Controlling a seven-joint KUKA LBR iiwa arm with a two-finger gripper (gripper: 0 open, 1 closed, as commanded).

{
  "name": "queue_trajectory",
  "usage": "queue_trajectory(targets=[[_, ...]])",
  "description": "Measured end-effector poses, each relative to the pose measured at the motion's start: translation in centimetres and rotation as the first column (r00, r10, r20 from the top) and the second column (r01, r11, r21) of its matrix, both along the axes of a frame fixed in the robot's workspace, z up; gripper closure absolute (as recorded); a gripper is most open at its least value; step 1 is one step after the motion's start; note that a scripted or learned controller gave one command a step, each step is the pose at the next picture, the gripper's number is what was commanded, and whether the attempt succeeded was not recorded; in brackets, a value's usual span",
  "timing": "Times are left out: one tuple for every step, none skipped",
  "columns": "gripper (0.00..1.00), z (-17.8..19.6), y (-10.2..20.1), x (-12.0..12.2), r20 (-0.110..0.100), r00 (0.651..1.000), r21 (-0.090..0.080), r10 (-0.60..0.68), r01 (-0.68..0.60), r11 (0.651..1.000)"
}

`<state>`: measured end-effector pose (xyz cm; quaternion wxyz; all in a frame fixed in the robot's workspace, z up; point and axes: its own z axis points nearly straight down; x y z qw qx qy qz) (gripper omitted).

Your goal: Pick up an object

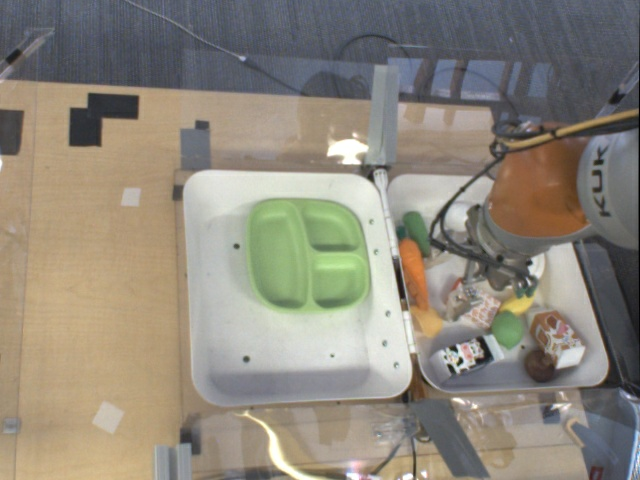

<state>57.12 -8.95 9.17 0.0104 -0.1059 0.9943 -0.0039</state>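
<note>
The arm (pixel 545 193) reaches in from the right over the right bin (pixel 590 373), its orange band sitting above the wrist, with the white letters "KU" readable on the grey link at the frame's right edge. The gripper (pixel 497 280) hangs low over the middle of that bin, just above a small red-and-white packet (pixel 478 308). Whether its fingers are spread or closed cannot be told from here, since the wrist and cables cover them, and nothing shows clearly between them.

The packet lies tilted, its long axis running roughly from upper left to lower right; its printing is too small to read. Along the bin's left wall lies a toy carrot (pixel 413 273), long axis nearly vertical in the view, green top toward the far edge and tip toward the near edge. Below it sits a yellow piece (pixel 428 321). Near the front wall a small black-and-white carton (pixel 469 356) lies on its side, long axis near horizontal, with cow-like patches; no text is legible. Beside it is a green rounded toy (pixel 510 330), and to the right a small brown-and-red box (pixel 559 336) and a dark brown round piece (pixel 540 365).

The left bin (pixel 215 368) holds a green divided plate (pixel 306 253) with three compartments.
</note>
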Motion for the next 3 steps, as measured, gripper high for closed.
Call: queue_trajectory(targets=[[1.0,1.5,0.2,0.6,0.019,1.0,0.001,0.006,-0.006,1.0],[1.0,19.9,-0.8,6.7,0.001,0.998,0.005,-0.059,0.059,0.998],[1.0,15.4,-7.8,9.9,-0.012,0.979,0.003,0.205,-0.205,0.979]])
